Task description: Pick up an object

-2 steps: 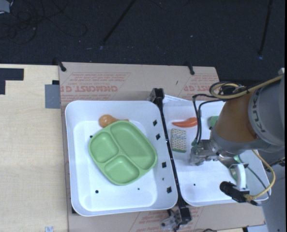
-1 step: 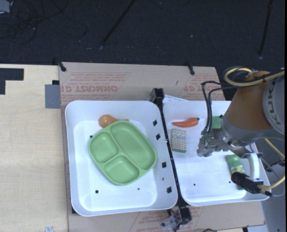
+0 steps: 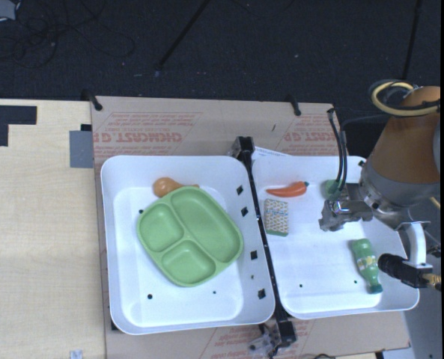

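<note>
Gripper [image 3: 340, 214]: over right white bin [image 3: 311, 298], finger state unclear.
Green plastic bottle [image 3: 365, 265]: lying just beside it, nearer the camera, not held.
Orange carrot-shaped toy [image 3: 287, 190]: farther left.

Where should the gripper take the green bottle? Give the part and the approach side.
Grip the green bottle across its body from above. It lies flat in the right bin, long axis running toward the bin's near edge, so the fingers should close across its narrow width.

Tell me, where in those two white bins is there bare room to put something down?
Right bin: bare floor below the sponge, left of the green bottle. Left bin: a strip below the green plate. Crowded around the gripper, beside the carrot.
</note>
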You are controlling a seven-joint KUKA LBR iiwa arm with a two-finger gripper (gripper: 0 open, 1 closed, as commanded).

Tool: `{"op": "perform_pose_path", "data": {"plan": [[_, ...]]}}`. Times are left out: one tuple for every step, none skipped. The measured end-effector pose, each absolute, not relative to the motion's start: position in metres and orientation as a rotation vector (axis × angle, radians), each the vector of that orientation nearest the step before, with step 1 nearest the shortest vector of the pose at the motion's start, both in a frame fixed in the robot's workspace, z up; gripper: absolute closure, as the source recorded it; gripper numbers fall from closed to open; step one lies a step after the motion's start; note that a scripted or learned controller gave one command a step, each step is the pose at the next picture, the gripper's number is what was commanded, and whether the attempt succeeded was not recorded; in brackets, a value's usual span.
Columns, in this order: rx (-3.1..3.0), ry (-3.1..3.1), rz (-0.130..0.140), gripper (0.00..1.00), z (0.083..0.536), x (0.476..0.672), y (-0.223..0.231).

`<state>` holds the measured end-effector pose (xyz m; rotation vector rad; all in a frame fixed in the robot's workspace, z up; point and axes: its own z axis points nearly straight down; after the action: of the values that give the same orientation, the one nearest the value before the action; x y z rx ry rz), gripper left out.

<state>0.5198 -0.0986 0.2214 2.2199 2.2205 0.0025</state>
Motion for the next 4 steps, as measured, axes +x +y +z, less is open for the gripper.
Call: {"op": "perform_pose_path", "data": {"plan": [[2.221, 2.223, -0.001, 1.0, 0.241, 0.52, -0.1], [2.219, 2.228, 0.0, 1.0, 0.248, 0.534, -0.053], [2.22, 2.226, -0.001, 1.0, 0.254, 0.554, -0.005], [2.219, 2.227, 0.0, 1.0, 0.254, 0.578, 0.04]]}}
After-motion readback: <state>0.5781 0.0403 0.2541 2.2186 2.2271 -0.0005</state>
